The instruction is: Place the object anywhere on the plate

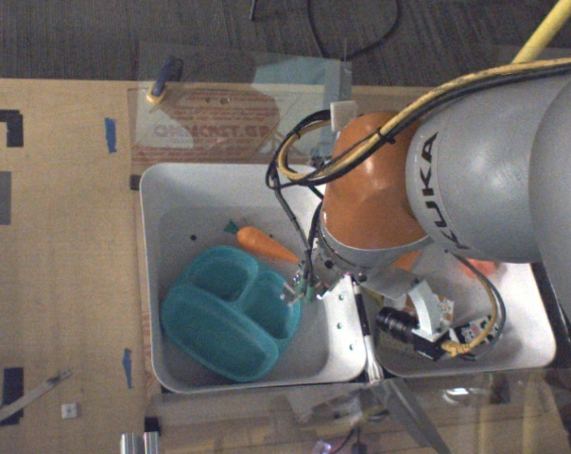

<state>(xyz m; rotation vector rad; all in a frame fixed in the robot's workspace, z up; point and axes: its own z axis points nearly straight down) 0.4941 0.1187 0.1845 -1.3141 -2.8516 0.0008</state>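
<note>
Lying in the left bin: a teal divided plate, set at a slant across the bin floor, three compartments facing up, nothing in them. Just beside its upper right rim, on the white bin floor and not on the plate: a carrot, orange, green stub toward the upper left, narrow end pointing down and right. Touching the rim or a hair apart, cannot tell.

Reaching in from the right: the grey arm, orange band above the wrist, black and yellow cables looped round it. Hanging low over the plate's right edge, close below the carrot's narrow end: the gripper. Open or closed at its tip, cannot tell; too small, and shadowed by the wrist above. No carrot seen in its grasp.

Judged from this layout: task not yet done, carrot unlifted and outside the plate. Likely reason for the wrist's steep downward pose: a top-down grasp, suited to a long thing lying flat in a shallow bin. Likely trouble: carrot lodged against the plate rim, so little room on that side; a round, tapered body apt to roll or slip out of a pinch near the thin end. Short carry afterwards, with any of the three compartments right beside it.

Carrying both bins: the pale wooden worktop, marked with blue and black tape.
</note>
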